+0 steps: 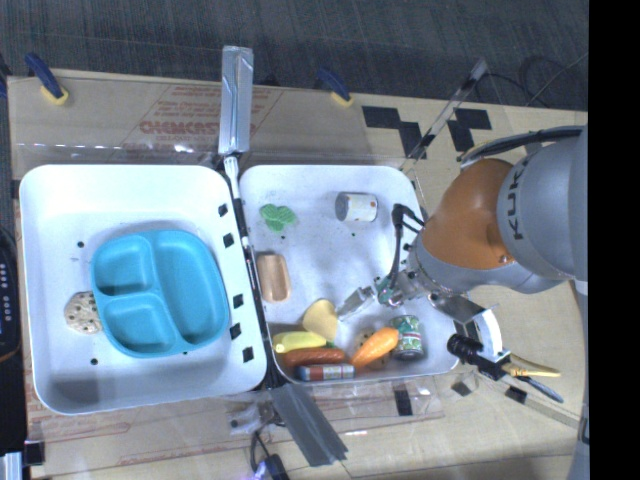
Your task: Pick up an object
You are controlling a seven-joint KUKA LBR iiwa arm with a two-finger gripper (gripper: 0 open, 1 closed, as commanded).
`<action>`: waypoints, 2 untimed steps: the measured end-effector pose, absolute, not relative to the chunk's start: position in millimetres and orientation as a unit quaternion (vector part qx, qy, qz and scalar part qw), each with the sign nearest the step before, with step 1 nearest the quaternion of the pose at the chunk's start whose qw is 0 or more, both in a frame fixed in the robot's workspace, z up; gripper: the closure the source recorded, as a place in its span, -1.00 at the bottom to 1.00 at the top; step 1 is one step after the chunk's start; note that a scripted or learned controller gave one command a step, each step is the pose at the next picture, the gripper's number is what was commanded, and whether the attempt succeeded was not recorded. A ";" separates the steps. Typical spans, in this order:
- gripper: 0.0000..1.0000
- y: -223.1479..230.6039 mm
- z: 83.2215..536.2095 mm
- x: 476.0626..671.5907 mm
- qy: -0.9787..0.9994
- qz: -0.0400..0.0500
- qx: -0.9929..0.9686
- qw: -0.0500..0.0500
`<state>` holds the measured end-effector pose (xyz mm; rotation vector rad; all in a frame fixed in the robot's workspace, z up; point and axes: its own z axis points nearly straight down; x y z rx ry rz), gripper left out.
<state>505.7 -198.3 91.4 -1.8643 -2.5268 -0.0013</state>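
- Plainly, we are low in the right bin [300, 183], with the hand [362, 299] reaching in from the arm [490, 223] toward the cluster of food toys at the bin's near edge; coming in low and slanted is probably what lets it reach things crowded against that wall.
- We cannot tell the hand's state: it is too small and blurred here, and nothing shows clearly gripped.
- Any toy would serve the task; the nearest is the pale yellow piece [320, 318], just beside the hand's tip. The carrot [375, 346] and small can [407, 337] sit just past it, the banana [298, 342] and red sausage [315, 357] against the same near wall.
- Farther up the right bin lie the bread roll [272, 276] by the divider, the green leaf [277, 216] and a grey cup [355, 207] on its side, all well apart, so easier to grasp cleanly.
- We judge the crowding a risk: closing may nudge neighbours.
- Left of the right bin, the left bin [50, 268] holds a blue tray [160, 291] and a cookie [80, 312].
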 end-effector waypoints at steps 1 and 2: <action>-1.00 -209.6 92.5 509.9 -0.838 0.000 -0.545 0.000; 1.00 -210.3 101.1 511.2 -0.839 0.000 -0.543 0.000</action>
